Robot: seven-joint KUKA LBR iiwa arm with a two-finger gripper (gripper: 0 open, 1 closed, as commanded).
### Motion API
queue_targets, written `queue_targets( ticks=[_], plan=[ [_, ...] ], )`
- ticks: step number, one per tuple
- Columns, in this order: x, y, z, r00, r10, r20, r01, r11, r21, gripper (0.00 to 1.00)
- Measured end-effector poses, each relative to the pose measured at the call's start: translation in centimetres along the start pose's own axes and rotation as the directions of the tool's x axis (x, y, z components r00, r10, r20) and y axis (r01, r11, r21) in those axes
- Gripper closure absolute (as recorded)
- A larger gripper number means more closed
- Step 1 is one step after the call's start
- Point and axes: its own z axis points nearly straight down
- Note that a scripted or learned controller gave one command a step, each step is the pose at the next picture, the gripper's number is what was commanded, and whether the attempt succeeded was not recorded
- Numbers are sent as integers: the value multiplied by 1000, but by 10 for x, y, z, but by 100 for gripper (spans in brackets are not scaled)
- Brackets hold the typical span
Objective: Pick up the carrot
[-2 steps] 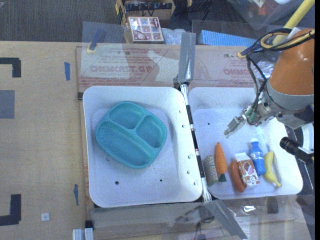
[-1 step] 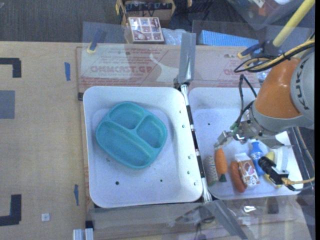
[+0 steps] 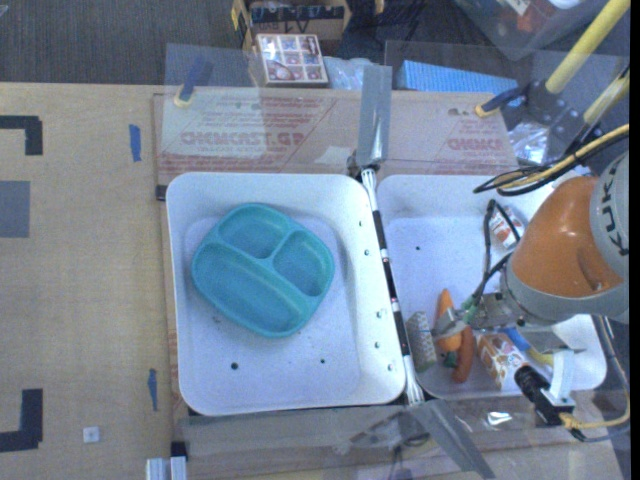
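Note:
The orange carrot (image 3: 459, 352) lies near the front left of the right bin (image 3: 430, 233). A second orange piece (image 3: 444, 301) shows just behind it, and I cannot tell whether it belongs to the same carrot. My gripper (image 3: 467, 318) is down low in that bin, right over the carrot's middle, and hides part of it. The grey arm with its orange band (image 3: 565, 243) reaches in from the right above the bin.
A teal divided plate (image 3: 263, 268) lies in the left bin (image 3: 200, 368). Next to the carrot are a grey ridged item (image 3: 422, 336), a small white-and-orange carton (image 3: 494, 359) and a blue piece (image 3: 514, 339). The wall between the bins is close on the left.

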Motion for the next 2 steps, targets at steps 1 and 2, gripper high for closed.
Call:
queue_targets(
  ticks=[1, 2],
  plan=[
    [0, 1, -9, 1000, 1, 0, -1, 1000, -2, 100],
    [35, 23, -96, 992, -127, -2, 127, 992, 8, 100]
  ],
)
